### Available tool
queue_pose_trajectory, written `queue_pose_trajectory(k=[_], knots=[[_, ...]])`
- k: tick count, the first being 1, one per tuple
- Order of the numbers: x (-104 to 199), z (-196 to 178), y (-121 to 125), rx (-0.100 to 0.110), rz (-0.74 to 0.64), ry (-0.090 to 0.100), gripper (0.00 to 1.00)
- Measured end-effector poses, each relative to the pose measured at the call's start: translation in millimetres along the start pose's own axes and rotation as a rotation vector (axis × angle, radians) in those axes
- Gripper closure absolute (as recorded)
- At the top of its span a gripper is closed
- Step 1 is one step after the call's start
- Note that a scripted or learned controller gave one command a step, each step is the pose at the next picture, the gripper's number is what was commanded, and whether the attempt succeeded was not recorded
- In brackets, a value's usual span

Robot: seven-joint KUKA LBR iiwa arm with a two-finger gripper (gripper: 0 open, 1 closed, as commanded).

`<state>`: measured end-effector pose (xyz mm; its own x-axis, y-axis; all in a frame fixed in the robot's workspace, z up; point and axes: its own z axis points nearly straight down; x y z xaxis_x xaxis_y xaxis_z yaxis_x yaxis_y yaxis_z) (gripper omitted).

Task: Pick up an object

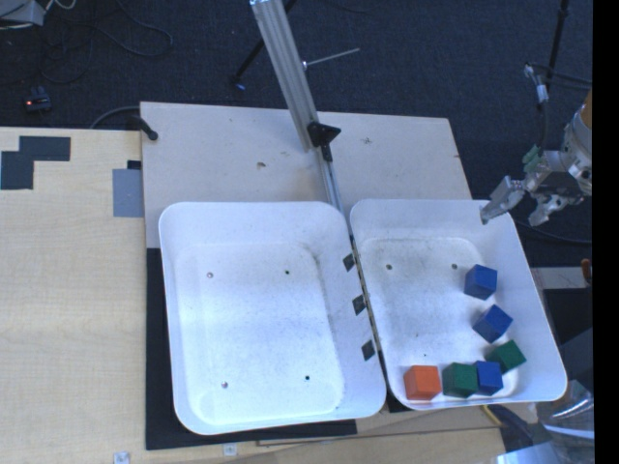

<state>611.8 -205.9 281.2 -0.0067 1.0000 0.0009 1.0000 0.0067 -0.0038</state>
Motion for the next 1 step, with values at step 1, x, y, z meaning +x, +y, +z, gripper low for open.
queue_pose_trajectory(k=[1], knots=[[-2.4,119.7,-31.6,0.007,0.007,0.003,0.0]])
